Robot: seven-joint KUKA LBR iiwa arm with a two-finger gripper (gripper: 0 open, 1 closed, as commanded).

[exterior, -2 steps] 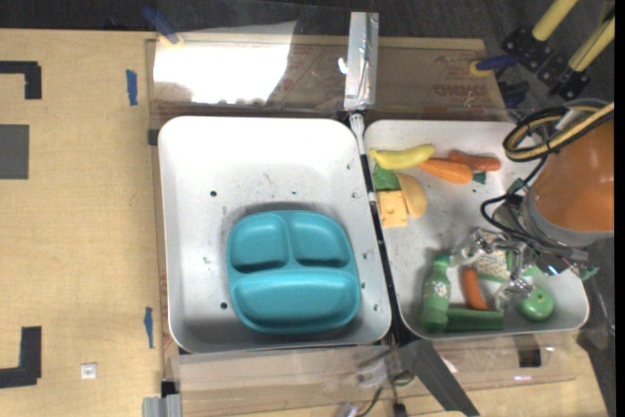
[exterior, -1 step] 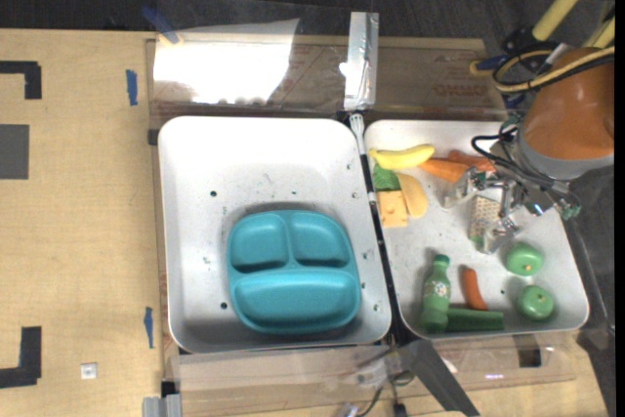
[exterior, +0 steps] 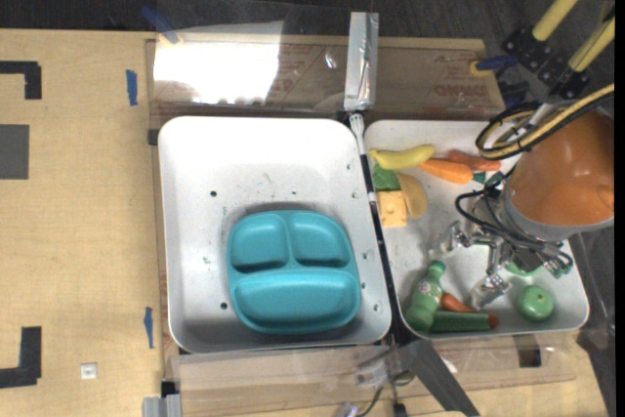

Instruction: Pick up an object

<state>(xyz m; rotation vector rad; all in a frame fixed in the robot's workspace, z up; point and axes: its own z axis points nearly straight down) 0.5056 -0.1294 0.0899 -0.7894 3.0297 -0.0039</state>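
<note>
Plastic, bare metal and raw board

The teal divided tray [exterior: 291,280] looks smooth, faintly glossy plastic; the left white bin [exterior: 186,210] is matt and scuffed; the gripper [exterior: 496,271] at lower right is bright bare metal; the bench [exterior: 78,239] looks like matt, grainy wood.

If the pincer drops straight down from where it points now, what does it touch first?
Probably the bare floor of the right bin. The pincer hangs over a gap between the green bottle, the green round toy and the long green vegetable. Depth is hard to judge from this slant.
</note>
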